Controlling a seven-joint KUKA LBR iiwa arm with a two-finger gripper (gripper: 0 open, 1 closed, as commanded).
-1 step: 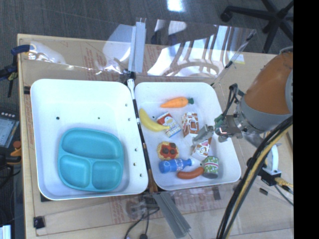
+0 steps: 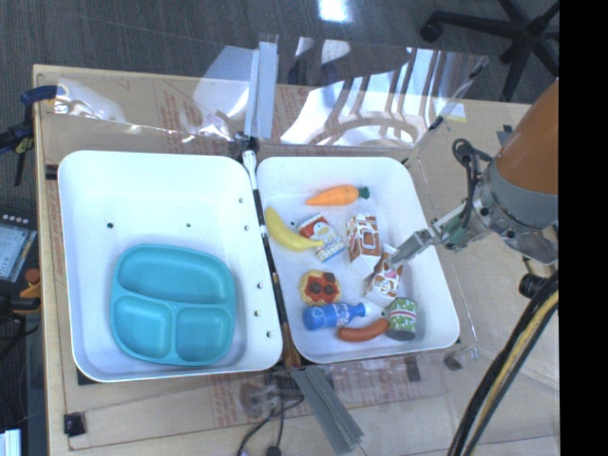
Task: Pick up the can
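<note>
Seen from above at a slant, the worktop [image 2: 123,122] carries two shallow white bins side by side. The left bin [image 2: 142,183] holds a teal divided tray [image 2: 174,304] with three compartments, set toward its near left part. The right bin [image 2: 418,207] holds a scatter of small things: an orange carrot [image 2: 334,196] with a green top lies near the far wall, a yellow banana [image 2: 288,233] curves just beside the left wall, and a small red-and-white packet [image 2: 321,237] touches the banana's near end. A brown-and-white carton [image 2: 363,237] stands to the right of that packet. Nearer the camera lies a small pizza slice toy [image 2: 320,286], then a blue bottle [image 2: 334,315] on its side, with a reddish sausage [image 2: 363,331] just in front of it. The can [image 2: 402,318], green with a dark label, sits in the near right corner of the right bin, touching the sausage's right end. Another brown-and-white carton [image 2: 385,279] lies tilted just above the can. The grey arm [image 2: 518,198] comes in from the right, and its hand [image 2: 399,251] reaches down into the right bin, its tip right at the upper edge of the tilted carton, apart from the can; whether the hand is open or closed I cannot tell.
</note>
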